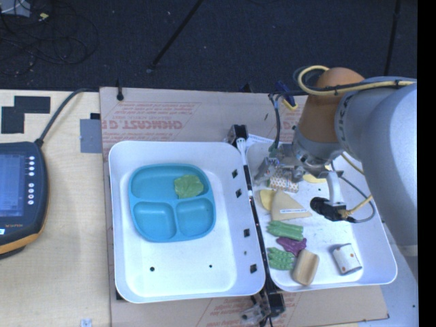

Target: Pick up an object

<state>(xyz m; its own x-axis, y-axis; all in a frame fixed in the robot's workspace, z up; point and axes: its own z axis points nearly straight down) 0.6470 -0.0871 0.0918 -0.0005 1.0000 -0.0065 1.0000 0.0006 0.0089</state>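
Here the grey arm's gripper (pixel 281 171) hangs low over crowded toy food (pixel 287 206) in the right white bin (pixel 368 264); its opening I cannot tell, and it may pinch two pieces.

1. A blue tray (pixel 170 203) with three compartments lies in the left bin (pixel 136 271).
2. A green leafy piece (pixel 189 186) sits in the tray's upper compartment, toward its right end.
3. A handheld pendant (pixel 17 193) with a lit screen rests on the bench at the far left.
4. A cable (pixel 58 118) runs from the pendant toward the cardboard sheet (pixel 170 118) under the bins.
5. Dark carpet (pixel 136 33) lies beyond the bench.
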